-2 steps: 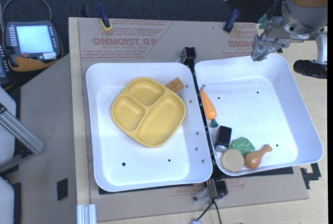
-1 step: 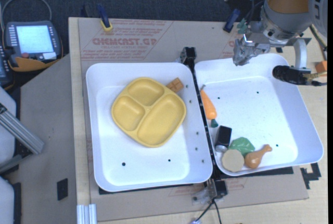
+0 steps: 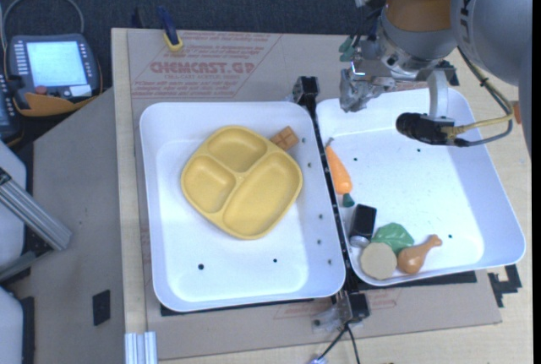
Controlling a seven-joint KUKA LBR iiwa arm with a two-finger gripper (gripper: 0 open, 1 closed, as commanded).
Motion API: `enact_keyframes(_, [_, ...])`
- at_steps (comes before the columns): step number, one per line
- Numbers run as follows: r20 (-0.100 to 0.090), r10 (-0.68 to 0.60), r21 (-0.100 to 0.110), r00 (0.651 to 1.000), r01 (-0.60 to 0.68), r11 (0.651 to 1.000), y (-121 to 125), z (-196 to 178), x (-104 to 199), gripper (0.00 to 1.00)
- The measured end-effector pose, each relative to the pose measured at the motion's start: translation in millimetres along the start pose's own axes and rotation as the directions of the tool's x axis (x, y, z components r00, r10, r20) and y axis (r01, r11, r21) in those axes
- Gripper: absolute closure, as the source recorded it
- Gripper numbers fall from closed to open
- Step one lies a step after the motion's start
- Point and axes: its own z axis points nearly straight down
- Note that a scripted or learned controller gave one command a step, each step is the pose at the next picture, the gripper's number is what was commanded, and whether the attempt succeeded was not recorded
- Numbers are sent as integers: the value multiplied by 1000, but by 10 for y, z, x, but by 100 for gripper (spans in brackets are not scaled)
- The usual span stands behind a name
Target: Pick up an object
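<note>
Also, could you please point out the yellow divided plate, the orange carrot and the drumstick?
yellow divided plate (image 3: 241,182): camera view, on the ridge where its compartments meet.
orange carrot (image 3: 338,171): camera view, on the middle of its orange body.
drumstick (image 3: 416,255): camera view, on its thick brown meat end.

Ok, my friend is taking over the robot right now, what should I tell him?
Gripper: above the far left corner of the right bin, nothing seen held.
Right bin, along its left and near side: carrot, black block, green piece, round tan piece, drumstick.
Left bin: yellow divided plate, small brown block at its far edge.
Done: nothing lifted.
Left: pick up one object.
</note>
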Motion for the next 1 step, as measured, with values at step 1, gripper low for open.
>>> enact_keyframes(1, [1,0,-2,1000,0,1000,78,127,574,100])
